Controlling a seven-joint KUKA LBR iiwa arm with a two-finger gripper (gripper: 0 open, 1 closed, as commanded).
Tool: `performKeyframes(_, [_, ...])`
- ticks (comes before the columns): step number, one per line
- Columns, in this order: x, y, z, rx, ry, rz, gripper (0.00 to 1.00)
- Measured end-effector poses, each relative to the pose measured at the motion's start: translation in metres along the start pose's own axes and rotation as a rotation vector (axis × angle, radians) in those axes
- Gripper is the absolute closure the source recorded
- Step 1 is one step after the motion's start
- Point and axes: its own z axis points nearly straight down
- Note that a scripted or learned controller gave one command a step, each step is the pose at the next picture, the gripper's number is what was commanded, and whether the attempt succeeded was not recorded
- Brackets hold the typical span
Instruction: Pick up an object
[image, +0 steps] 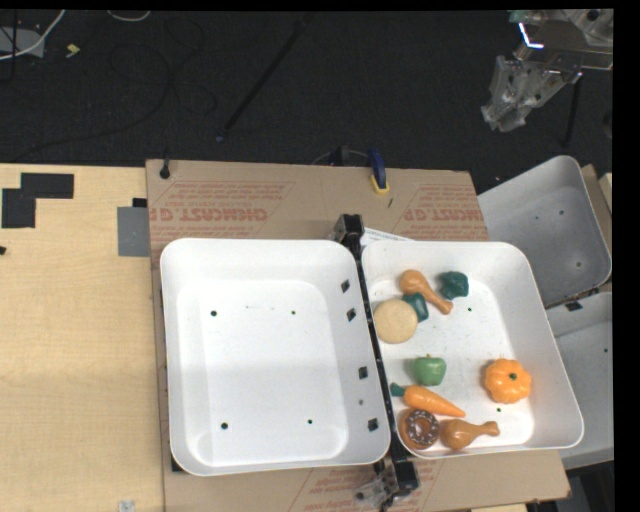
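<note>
High up in the far right corner hangs the grey metal gripper (517, 90), well away from the toys, and I cannot tell how its jaws stand. All the toys lie in the right white plastic bin (545, 300): two orange drumsticks (425, 290), a dark green lump (455, 284), a round tan cookie (395, 321), a green apple (430, 370), an orange pumpkin (507, 381), an orange carrot (432, 400) and a brown sprinkled donut (419, 428). The left white plastic bin (262, 355) sits just beside it on the cardboard-covered counter (270, 205).
</note>
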Motion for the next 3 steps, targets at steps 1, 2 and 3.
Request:
performKeyframes(1, [-0.054,0.000,0.000,0.000,0.000,-0.001,1.00])
performKeyframes(2, [-0.103,0.001,0.000,0.000,0.000,-0.002,1.00])
performKeyframes(3, [-0.163,0.001,0.001,0.000,0.000,-0.001,1.00])
